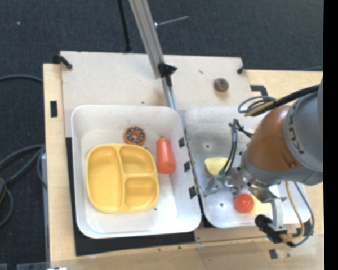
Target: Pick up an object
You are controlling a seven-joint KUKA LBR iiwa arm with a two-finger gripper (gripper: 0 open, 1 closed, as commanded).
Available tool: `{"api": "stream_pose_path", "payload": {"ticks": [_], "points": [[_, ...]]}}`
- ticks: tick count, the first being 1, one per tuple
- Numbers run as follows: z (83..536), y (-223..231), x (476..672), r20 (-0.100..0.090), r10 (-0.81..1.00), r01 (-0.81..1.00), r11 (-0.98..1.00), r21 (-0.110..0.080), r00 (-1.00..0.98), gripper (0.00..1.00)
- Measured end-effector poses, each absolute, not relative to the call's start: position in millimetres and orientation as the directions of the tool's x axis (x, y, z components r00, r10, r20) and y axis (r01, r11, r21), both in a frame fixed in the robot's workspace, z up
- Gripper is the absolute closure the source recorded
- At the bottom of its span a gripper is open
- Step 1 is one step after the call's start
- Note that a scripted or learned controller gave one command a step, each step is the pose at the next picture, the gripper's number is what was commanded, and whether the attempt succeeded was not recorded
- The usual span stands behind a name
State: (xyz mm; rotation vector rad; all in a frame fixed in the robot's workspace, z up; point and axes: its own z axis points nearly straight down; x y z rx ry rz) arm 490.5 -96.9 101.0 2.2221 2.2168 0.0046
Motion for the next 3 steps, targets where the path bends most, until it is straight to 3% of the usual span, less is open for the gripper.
{"api": "stream_pose_path", "payload": {"ticks": [1, 2, 3], "points": [[111, -167, 489.4, -0.005, 1.0, 1.0, -0.004, 0.003, 0.004, 0.0], [101, -93, 490.7, 0.002, 1.0, 1.0, 0.007, 0.001, -0.007, 0.0], [101, -96, 490.5, 0.001, 1.0, 1.0, -0.001, 0.003, 0.001, 0.0]]}}
